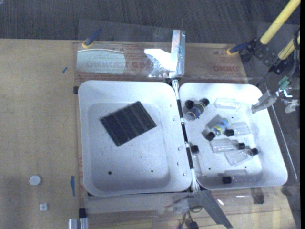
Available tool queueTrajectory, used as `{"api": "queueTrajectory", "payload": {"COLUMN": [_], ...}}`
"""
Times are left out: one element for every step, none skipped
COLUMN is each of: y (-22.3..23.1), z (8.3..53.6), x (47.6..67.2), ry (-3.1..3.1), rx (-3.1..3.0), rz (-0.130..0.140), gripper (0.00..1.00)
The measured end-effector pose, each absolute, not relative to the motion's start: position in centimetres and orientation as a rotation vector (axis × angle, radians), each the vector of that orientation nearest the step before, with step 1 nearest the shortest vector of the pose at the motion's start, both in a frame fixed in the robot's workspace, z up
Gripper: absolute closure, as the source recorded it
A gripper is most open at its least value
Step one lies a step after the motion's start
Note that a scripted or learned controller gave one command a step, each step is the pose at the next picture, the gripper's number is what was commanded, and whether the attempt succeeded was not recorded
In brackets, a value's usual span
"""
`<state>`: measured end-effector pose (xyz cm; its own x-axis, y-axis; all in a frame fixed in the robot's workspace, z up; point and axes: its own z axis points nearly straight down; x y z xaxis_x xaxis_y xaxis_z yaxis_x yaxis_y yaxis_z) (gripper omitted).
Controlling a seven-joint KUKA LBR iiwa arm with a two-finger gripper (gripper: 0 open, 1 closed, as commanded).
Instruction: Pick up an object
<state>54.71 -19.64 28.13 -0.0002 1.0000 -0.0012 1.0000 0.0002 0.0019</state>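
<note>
The right white bin (274, 168) holds several small clear bottles with black caps. One with a blue label (195, 109) lies near the bin's left wall, and another with a blue and yellow label (218, 127) lies in the middle. A clear bottle (228, 103) rests at the back, and two more (224, 147) (243, 154) lie toward the front. Loose black caps (194, 148) (227, 179) sit apart from them. A dark ribbed rectangular pad (127, 123) lies flat in the left bin (90, 175). My gripper (272, 98) hangs over the right bin's back right rim, away from the bottles.
Crumpled clear plastic and a clear upright piece (177, 51) sit behind the bins on the cardboard. Yellow bars (281, 15) and clamps stand at the back right. Two small grey bits (34, 180) lie on the bench at the left.
</note>
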Motion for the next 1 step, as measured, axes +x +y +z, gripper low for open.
{"api": "queueTrajectory", "payload": {"y": [-19.26], "z": [18.35], "x": [58.13], "ry": [2.276], "rx": [2.165], "rz": [0.0], "gripper": [0.0]}}
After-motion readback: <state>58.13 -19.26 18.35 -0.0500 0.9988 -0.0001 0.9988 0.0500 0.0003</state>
